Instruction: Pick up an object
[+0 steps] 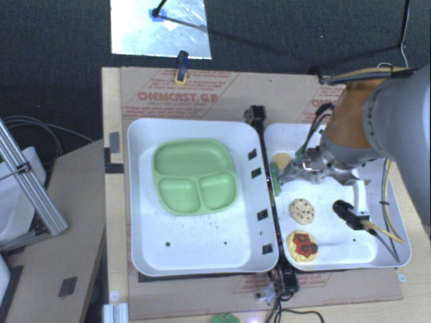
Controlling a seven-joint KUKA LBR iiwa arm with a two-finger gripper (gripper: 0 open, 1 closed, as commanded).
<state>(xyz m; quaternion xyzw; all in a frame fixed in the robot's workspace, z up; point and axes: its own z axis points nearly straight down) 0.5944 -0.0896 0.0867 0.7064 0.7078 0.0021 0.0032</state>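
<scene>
While the gripper point(286, 172) hangs low at the left wall of the right bin point(337, 258), finger state impossible to tell, the nearest object, a yellowish piece point(281, 160), lies so close to that wall that a grasp may slip or jam.

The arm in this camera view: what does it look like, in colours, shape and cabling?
The arm is a thick, rounded grey body with an orange band above the wrist. Below that sits a metallic silver wrist assembly carrying the gripper. Thin dark cables run along the wrist, and a yellowish cable loops beside the arm down toward the right bin. No markings are legible.
</scene>
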